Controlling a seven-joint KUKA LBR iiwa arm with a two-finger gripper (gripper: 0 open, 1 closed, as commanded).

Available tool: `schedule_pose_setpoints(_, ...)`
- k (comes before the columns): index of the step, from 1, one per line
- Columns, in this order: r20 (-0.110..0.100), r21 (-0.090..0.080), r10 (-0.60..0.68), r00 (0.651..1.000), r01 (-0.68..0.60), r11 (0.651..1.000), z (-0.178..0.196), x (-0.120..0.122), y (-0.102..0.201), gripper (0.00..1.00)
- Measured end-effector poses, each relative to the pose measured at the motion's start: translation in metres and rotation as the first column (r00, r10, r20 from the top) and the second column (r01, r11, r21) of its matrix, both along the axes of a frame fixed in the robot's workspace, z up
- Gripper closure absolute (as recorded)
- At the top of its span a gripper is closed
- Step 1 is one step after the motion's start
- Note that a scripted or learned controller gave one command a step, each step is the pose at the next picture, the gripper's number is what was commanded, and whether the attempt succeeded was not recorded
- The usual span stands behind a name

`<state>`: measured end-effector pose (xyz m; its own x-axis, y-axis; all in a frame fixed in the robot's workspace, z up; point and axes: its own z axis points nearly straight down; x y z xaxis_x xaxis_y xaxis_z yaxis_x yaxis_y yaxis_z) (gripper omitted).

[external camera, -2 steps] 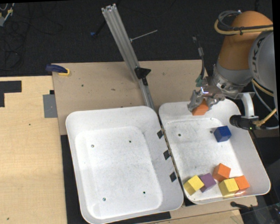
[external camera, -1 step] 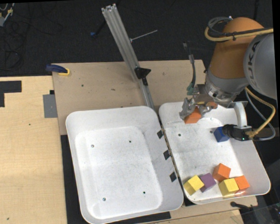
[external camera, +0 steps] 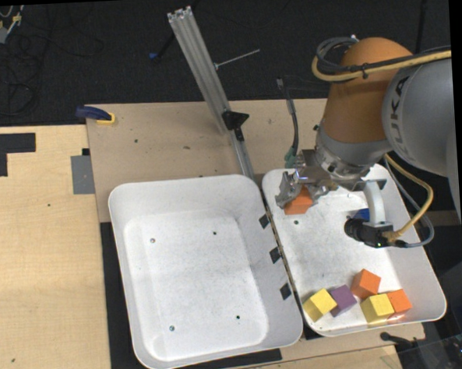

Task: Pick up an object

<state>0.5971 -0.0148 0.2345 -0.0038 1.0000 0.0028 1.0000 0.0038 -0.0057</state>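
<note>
1. Grey KUKA arm [external camera: 414, 114] with orange band enters from 3 o'clock, reaching over the right shallow white plastic bin [external camera: 328, 244].
2. Two-finger gripper [external camera: 296, 190] sits at that bin's 11 o'clock corner, fingers clamped on a small orange block [external camera: 299, 205].
3. Loose cluster at the bin's 5 o'clock: yellow cube [external camera: 319, 302], purple block [external camera: 343, 298], orange cube [external camera: 366, 281], second yellow cube [external camera: 377, 308], second orange block [external camera: 399, 301] touching it.
4. Left shallow white bin [external camera: 140, 224] lies at 9 o'clock of the right one.
</note>
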Motion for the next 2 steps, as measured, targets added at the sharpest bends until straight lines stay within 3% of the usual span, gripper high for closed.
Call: schedule_pose_setpoints(2, -0.002, 0.000, 0.001, 1.000, -0.001, 1.000, -0.001, -0.067, 0.095, 1.00)
